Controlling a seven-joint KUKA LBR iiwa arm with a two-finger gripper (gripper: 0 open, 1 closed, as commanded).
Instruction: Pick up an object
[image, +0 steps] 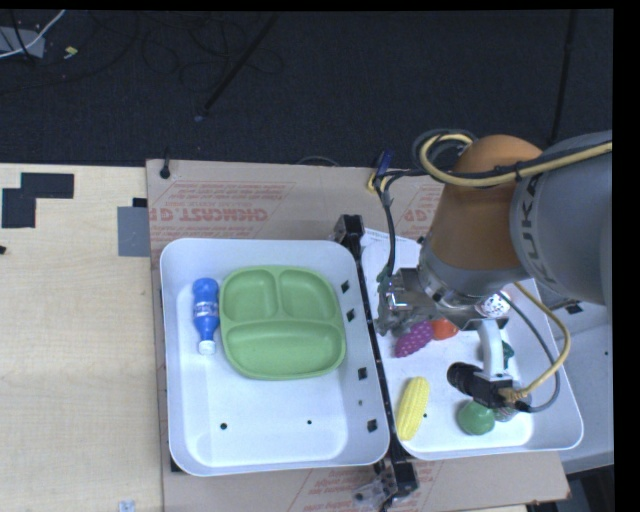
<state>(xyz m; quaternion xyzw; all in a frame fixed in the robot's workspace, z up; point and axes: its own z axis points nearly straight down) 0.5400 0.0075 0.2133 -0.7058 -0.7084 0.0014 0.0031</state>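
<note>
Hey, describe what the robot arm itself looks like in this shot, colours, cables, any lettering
The arm is grey with a broad orange band above the wrist. Yellow and black cables loop over the band. Part of dark KUKA lettering shows on the grey casing. The gripper is small, metallic.

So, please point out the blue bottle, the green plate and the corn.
bottle (205, 312), camera view, middle of its blue body
plate (281, 323), camera view, ridge between its compartments
corn (412, 408), camera view, middle of the yellow cob
</note>
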